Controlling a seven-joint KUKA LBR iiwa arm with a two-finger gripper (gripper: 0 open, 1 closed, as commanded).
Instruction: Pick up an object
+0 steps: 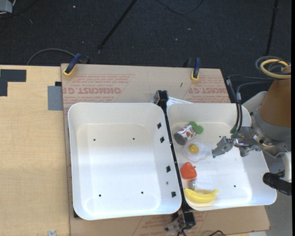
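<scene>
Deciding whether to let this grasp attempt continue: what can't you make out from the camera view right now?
- Gripper fingers: too small and blurred to judge open or shut.
- Arm beyond the orange band: cut off by the right edge.
- Clear item beside the gripper: too blurred to identify.
- Banana: clear.

Two clamps, one at the left [72, 65] and one at the right [195, 69], hold the cardboard sheet [137, 85] on the wooden bench [24, 151].

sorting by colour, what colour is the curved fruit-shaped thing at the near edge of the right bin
Yellow banana, seen in the camera view.
</scene>
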